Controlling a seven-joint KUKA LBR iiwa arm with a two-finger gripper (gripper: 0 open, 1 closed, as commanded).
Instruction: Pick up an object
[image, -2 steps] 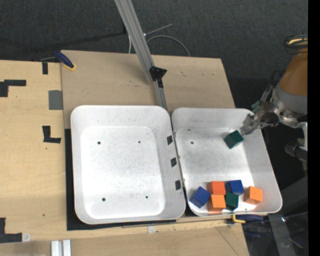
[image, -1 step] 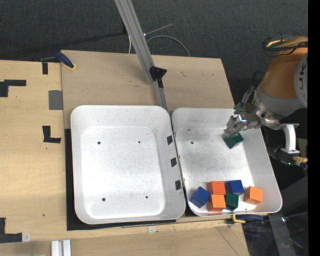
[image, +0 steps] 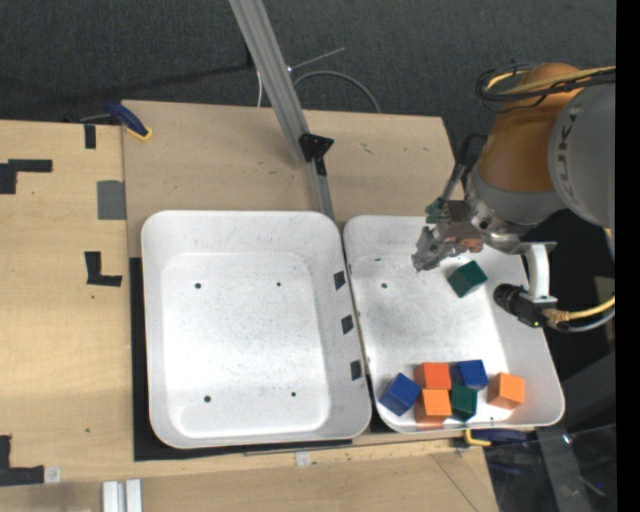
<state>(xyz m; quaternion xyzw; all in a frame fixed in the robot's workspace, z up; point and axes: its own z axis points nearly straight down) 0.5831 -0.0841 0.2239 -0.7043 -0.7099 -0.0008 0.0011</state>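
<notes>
My gripper (image: 432, 252) hangs over the upper part of the right bin (image: 400, 300), pointing down and to the left. A dark green block (image: 466, 278) lies tilted on the bin floor just right of and below the gripper, apart from it. Along the bin's near edge sits a cluster of blocks: a blue one (image: 400, 392), an orange one (image: 434, 376), a second blue one (image: 470, 374), another orange one (image: 435, 403), a green one (image: 463, 401) and an orange one (image: 508, 389) at the right.
The left bin (image: 240, 325) sits beside the right one, sharing a ridge. A slanted metal pole (image: 290, 100) ends in a black clamp above the bins. The grey-and-orange arm (image: 540, 140) fills the upper right, with cables near the right bin's edge.
</notes>
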